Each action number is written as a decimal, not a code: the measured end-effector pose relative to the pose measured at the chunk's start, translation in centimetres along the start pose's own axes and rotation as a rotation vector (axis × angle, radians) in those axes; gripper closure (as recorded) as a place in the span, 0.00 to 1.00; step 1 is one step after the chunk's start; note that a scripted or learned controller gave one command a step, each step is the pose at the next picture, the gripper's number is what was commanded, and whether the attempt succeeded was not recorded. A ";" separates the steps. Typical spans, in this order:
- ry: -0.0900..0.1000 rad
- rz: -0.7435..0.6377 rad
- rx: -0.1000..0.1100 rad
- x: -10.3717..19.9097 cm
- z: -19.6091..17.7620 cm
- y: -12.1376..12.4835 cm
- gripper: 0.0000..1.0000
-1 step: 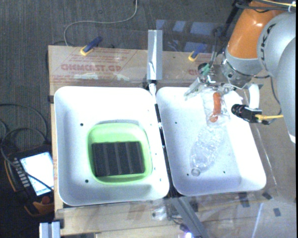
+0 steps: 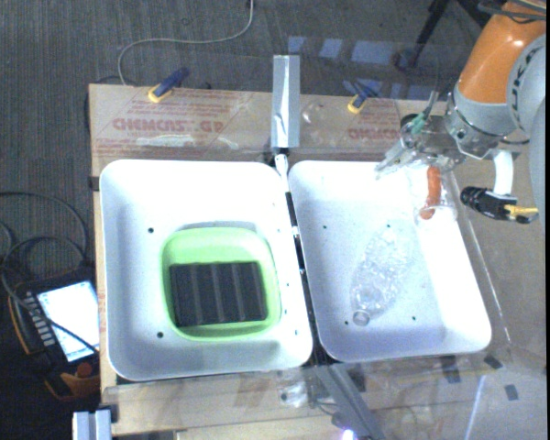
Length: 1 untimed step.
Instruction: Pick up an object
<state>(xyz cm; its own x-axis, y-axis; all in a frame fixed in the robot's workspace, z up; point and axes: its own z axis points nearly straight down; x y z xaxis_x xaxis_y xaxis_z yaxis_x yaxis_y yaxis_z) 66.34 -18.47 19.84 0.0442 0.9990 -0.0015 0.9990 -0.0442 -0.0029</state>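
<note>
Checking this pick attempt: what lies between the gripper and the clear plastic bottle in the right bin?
In the camera view, bare white bin floor separates the gripper from the clear plastic bottle. Nothing else lies on that stretch of the right bin.

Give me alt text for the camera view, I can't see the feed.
The end effector hangs over the right bin's far edge, with a clear plastic bottle lying in that bin. The left bin holds a green tray with a dark ribbed insert.
</note>
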 end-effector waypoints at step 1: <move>-0.004 -0.001 0.003 0.0 -0.9 0.0 1.00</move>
<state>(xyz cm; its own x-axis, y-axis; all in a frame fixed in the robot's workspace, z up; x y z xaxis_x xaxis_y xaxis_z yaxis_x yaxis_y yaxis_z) 66.32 -18.49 20.71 0.0435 0.9990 -0.0055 0.9990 -0.0435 -0.0055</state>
